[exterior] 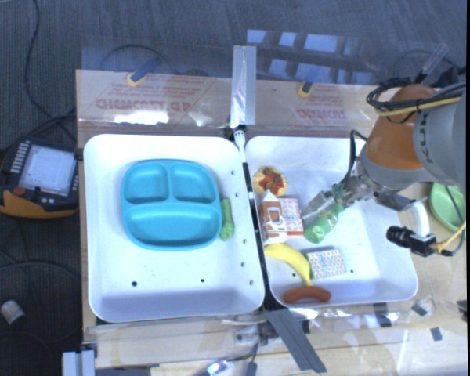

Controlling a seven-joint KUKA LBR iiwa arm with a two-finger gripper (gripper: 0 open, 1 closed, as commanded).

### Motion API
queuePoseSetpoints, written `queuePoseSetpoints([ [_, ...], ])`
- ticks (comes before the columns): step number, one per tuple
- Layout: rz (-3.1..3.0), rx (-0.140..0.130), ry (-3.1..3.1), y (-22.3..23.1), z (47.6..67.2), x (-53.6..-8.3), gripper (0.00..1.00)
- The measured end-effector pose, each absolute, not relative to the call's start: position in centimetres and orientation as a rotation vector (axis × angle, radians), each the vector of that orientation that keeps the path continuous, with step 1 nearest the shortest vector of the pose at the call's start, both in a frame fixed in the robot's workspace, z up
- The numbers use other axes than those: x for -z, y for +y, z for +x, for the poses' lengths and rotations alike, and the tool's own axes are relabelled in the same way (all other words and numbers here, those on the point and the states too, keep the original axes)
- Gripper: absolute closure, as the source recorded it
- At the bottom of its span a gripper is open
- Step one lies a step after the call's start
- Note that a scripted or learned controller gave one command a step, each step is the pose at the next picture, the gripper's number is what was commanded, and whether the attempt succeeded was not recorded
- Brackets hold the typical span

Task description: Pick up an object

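In the right white bin [392,284], the grey arm's two-finger gripper [327,204] sits low over a green plastic bottle [323,224], metal fingers [319,201] touching its upper end; cannot tell how far apart they are or whether they grip it. Left of the bottle: small red-and-white carton [280,217], round pizza-like toy [270,181] above it, yellow banana [291,260], speckled flat packet [327,263], red sausage [306,294] near the front wall. Left white bin [110,288] holds a blue divided plate [171,204], green pod [227,218] touching its right edge.

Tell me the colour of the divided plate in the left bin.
Light blue; the plate shows best in the camera view.
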State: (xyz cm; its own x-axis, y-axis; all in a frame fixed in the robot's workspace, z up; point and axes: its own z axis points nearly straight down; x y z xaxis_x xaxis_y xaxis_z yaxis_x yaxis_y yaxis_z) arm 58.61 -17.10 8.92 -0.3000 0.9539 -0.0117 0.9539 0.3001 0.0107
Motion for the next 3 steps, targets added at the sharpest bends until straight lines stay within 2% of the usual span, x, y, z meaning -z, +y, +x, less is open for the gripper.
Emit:
queuePoseSetpoints([
  [1, 2.589, -0.016, 1.763, -17.1, 55.7, -8.9, 0.0],
  [2, 2.589, -0.009, 1.77, -17.1, 55.7, -9.5, 1.0],
  [3, 2.564, 0.014, 1.819, -14.5, 58.8, -21.2, 1.0],
])
